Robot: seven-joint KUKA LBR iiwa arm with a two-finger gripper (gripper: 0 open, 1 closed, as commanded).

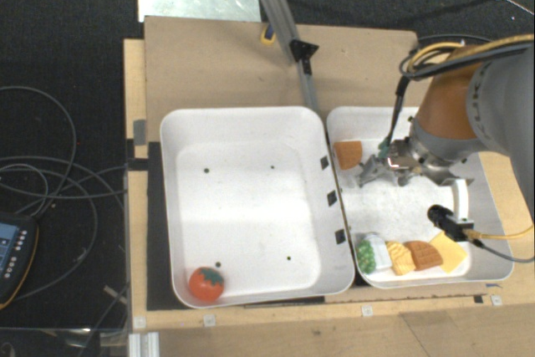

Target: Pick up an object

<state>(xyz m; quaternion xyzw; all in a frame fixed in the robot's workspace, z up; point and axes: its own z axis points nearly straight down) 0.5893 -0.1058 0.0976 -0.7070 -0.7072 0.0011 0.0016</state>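
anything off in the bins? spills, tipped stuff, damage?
Nothing stands out. A tomato sits alone in the left bin's near corner; toy foods cluster at the right bin's near edge, and an orange block lies beside the claw. No spills or damage.

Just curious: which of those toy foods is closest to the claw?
The orange-brown block, alone near the right bin's top-left, beside the claw; the others lie farther off.

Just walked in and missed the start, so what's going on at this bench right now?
A grey robot arm reaches in from the right over the right bin. Its gripper hangs low beside an orange-brown block, with nothing seen held. More toy food sits at that bin's near edge, and a tomato lies in the left bin.
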